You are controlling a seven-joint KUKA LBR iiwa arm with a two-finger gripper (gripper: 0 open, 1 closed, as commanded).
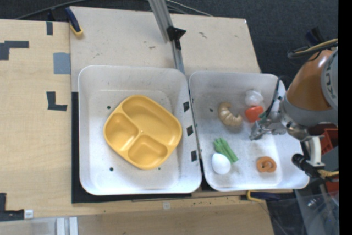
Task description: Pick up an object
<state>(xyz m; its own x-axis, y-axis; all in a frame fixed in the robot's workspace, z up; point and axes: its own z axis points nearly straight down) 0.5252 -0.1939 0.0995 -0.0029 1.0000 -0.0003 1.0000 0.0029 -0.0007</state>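
At frame right, gripper (260,130) over right bin (242,180), jaw state unclear; croissant (229,115), tomato (253,113), egg (221,163) inside. Left bin (88,118): yellow tray (142,131).

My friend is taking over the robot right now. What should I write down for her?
Pincer: low in the right bin, beside the red ball; nothing seen between its fingers.
Right bin: croissant, clear ball, green beans, white egg, orange ring.
Left bin: yellow divided tray.
Done: nothing lifted yet.
Left: grab one object and lift it.
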